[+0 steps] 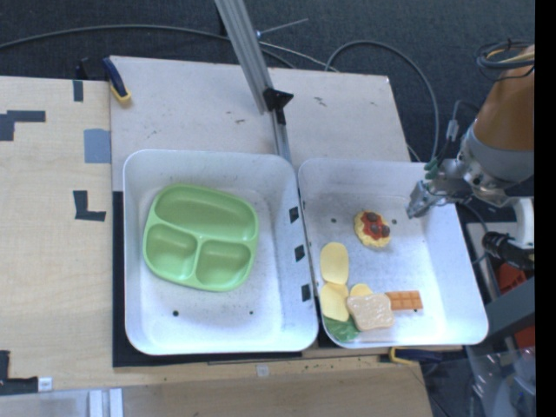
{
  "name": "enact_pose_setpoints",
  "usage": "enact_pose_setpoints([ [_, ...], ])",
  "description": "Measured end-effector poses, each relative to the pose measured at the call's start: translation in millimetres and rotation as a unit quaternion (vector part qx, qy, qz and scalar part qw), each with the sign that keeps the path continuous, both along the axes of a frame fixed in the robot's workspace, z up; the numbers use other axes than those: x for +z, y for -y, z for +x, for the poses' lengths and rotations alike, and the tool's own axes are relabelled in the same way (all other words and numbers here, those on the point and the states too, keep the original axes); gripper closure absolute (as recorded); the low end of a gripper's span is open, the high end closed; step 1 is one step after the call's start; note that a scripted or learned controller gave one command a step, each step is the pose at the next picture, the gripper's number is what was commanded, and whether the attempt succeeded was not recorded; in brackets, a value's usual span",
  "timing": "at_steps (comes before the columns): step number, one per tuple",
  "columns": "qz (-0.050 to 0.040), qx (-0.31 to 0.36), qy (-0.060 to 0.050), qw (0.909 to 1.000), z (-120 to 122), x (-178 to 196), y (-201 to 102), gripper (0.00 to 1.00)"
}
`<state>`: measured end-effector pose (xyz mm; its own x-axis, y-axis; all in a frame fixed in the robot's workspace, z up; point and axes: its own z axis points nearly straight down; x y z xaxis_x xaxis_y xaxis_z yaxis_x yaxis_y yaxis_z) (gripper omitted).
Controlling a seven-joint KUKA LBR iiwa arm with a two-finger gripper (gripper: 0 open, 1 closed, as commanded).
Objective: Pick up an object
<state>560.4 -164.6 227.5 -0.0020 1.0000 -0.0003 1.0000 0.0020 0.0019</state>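
- Counter (217, 102): pale board carrying two shallow white bins side by side.
- Left bin (139, 233): holds a green divided plate (201, 237), lying flat; rigid and broad, in all likelihood too wide for a two-finger pinch except at its rim.
- Right bin (452, 259): holds the small play-food pieces, the likely candidates for the pick.
- Arm (508, 129): grey with an orange band, reaching in at the right bin's far right corner.
- Claw (420, 202): poised at the bin's right wall, well apart from every piece; whether it is released or clenched cannot be told at this scale, and nothing shows in it.
- Toast-like slice (373, 313): near the front wall, overlapping a green leaf; probably light and stiff, best pinched across its edges.
- Yellow ovals (334, 263): thin, smooth, possibly slippery; lying flat, so hard to get under.
- Round red-topped piece (373, 229): stands alone mid-bin, nearest the claw; light, thick enough to pinch across its sides.
- Orange bar (404, 301): small, narrow; grip across its short width.
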Motion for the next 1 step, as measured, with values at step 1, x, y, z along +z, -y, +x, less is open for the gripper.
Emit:
enact_pose_setpoints([
  [1,0.001,0.002,-0.001,1.0,-5.7,9.7,-51.4,1.0],
])
